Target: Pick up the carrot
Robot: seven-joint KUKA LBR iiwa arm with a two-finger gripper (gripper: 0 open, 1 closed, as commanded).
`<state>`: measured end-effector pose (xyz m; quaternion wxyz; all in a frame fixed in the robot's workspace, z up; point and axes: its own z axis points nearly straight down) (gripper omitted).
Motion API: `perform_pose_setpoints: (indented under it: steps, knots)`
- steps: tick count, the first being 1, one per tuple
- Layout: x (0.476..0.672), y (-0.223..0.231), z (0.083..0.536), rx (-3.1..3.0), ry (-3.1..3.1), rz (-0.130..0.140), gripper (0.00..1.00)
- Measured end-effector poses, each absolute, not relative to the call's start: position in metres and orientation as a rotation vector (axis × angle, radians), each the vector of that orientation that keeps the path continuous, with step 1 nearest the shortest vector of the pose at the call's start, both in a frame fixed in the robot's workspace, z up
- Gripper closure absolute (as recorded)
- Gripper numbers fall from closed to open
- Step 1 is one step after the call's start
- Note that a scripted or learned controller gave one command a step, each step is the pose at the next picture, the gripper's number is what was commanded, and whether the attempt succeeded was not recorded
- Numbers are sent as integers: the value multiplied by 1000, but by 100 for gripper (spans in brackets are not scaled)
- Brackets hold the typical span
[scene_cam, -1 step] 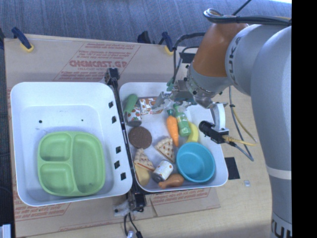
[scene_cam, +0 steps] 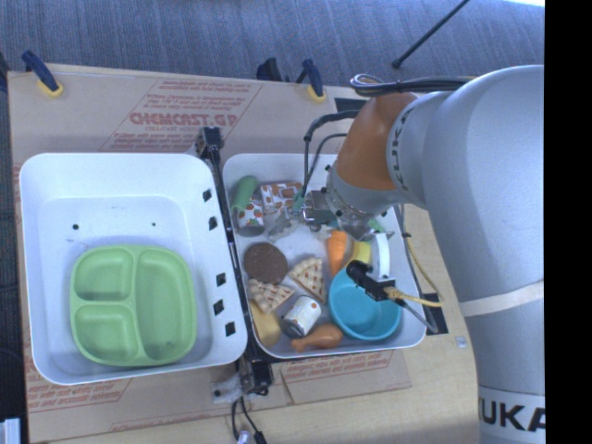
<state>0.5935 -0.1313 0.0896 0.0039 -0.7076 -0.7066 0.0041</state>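
Note:
The carrot (scene_cam: 339,249) is a short orange piece standing on end in the right bin (scene_cam: 413,337), between a pizza slice (scene_cam: 310,275) and a yellow item (scene_cam: 361,251). My gripper (scene_cam: 328,218) hangs under the orange wrist band, directly above the carrot's upper end and very close to it. The wrist hides where the two meet, so I cannot say whether they touch. A blue bowl (scene_cam: 363,311) sits just in front of the carrot.
The right bin is crowded: a green pickle (scene_cam: 245,191), a printed box (scene_cam: 278,198), a brown patty (scene_cam: 265,262), a can (scene_cam: 301,314), an orange-brown piece (scene_cam: 318,338). In the left bin (scene_cam: 46,188) lies a green divided plate (scene_cam: 134,303).

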Motion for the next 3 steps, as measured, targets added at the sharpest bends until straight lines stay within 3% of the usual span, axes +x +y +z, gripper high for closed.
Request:
perform_pose_setpoints:
  steps: [1,2,3]
  knots:
    - [538,-180,92,-1700,-2633,4,0]
    - [540,-179,103,-1684,-2642,7,100]
    - [480,-117,94,-1603,-2692,3,100]
